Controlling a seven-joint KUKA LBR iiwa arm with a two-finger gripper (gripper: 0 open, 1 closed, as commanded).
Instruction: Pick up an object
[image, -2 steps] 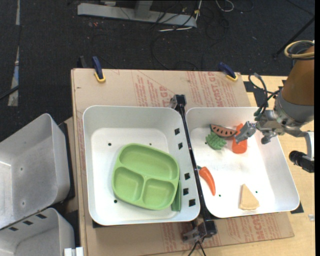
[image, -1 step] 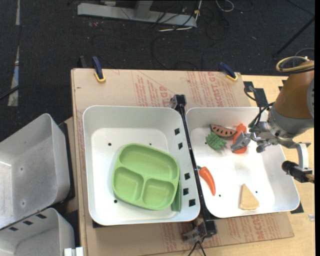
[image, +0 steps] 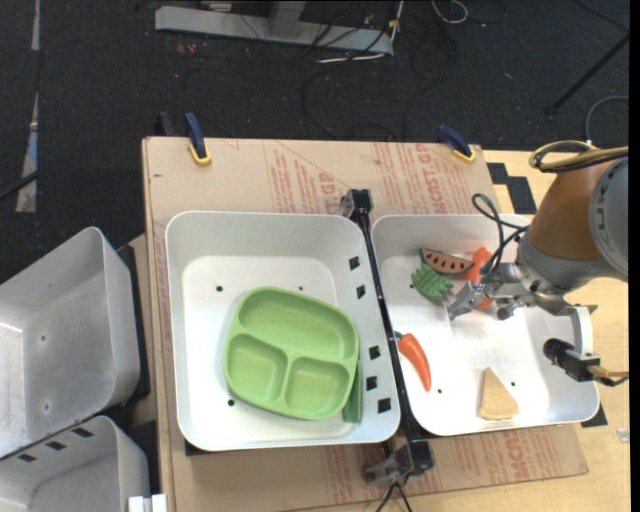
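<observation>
The right bin holds a watermelon slice, a green leafy piece, a red-orange pepper and a tan wedge. A small orange piece lies beside the watermelon slice, partly hidden by the arm. My gripper hangs low over the middle of the right bin, just right of the green leafy piece. Its two grey fingers stand apart, open, with nothing clearly between them.
The left bin carries a green divided plate. A black divider runs between the bins. More white bins stand off the bench at the left. Clamps grip the board's far edge.
</observation>
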